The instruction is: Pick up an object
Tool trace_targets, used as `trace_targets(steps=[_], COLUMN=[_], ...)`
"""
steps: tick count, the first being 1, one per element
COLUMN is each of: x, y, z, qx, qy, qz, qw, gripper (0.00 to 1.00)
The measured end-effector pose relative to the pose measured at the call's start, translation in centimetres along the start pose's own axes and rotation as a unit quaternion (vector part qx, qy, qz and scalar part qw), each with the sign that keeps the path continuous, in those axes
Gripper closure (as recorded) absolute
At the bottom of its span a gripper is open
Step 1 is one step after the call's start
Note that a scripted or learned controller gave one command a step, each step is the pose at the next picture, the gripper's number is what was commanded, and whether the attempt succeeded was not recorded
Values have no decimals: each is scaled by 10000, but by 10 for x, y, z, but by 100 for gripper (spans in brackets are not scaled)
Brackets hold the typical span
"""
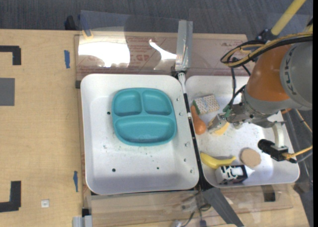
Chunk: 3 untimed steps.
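Note:
My gripper (217, 122) hangs low over the left part of the right bin (283, 171), reaching in from the right. A small yellow piece (222, 129) lies right under it; whether it is held is unclear. An orange carrot-like thing (198, 122) lies just to the gripper's left, against the bin's left wall. A speckled pale block (206, 104) sits a little beyond the gripper. Nearer the front lie a yellow banana (216, 160), a tan round disc (251, 158) and a black-and-white object (232, 172).
The left bin (94, 136) holds a teal divided plate (144, 116) near its middle. A clear plastic sheet (129, 47) and a grey upright post (183, 47) stand behind the bins. A divider wall (191, 136) runs between the two bins.

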State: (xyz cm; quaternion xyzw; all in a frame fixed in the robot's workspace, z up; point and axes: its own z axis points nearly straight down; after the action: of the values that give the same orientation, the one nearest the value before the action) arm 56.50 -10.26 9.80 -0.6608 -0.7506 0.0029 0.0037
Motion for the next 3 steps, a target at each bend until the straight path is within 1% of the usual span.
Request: trace_targets(steps=[1, 2, 3], x=[1, 3, 0], y=[5, 7, 7], z=[9, -2, -2], qx=[-70, -99, -99], qy=[-48, -40, -64], qz=[-591, -594, -579], qw=[9982, 9982, 9983], gripper=[0, 100, 0])
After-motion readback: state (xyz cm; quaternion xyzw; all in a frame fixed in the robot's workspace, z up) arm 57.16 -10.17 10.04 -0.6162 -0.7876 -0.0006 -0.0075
